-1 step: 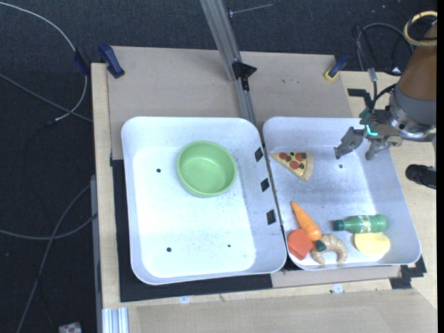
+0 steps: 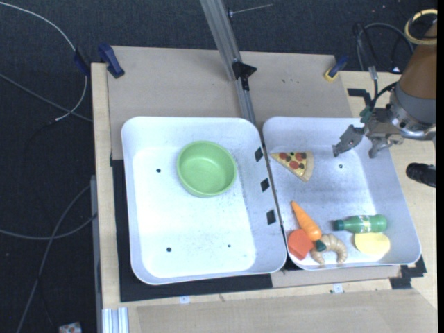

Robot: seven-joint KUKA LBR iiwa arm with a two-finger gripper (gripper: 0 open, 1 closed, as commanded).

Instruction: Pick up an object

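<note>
My gripper (image 2: 362,141) hung over the far right part of the right bin (image 2: 388,186), near its back rim. The two fingers were spread apart, and nothing was between them; one finger (image 2: 345,143) pointed toward the left and the other (image 2: 380,144) was nearer to my wrist.

Below and to the left of the gripper lay the pizza slice (image 2: 294,163), close to the wall between the bins, apart from my fingers. The other things were all at the near end of the same bin, well apart from the gripper. There the carrot (image 2: 305,219) lay at a slant, and its lower end touched the red piece (image 2: 300,244). Just beside this was the tan pretzel (image 2: 330,248). The green bottle (image 2: 360,223) lay on its side, and the yellow piece (image 2: 372,243) was right under it.

In the left bin (image 2: 146,207) a green bowl (image 2: 206,168) stood upright, in the back half.
</note>
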